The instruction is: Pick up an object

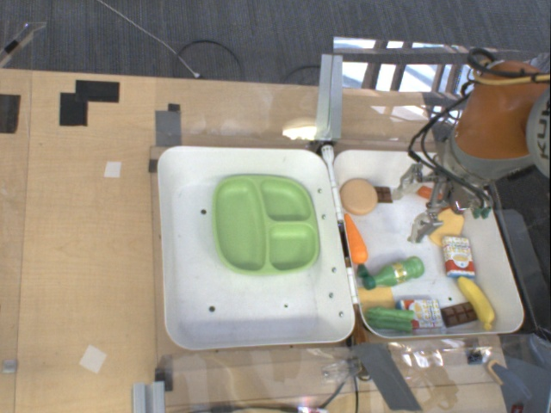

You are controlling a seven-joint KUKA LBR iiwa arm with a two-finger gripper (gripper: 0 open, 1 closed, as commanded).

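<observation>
End effector point(428, 206), fingers spread and holding nothing, hovers over the yellow cheese wedge point(448, 223): likely light, rigid, smooth plastic; grip across its flat sides.

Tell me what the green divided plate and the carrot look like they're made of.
The green divided plate looks like molded plastic, matte: one even pale green, with soft rounded compartment edges. The carrot looks like toy plastic, smooth and uniformly bright orange, though rubber can't be ruled out.
</observation>
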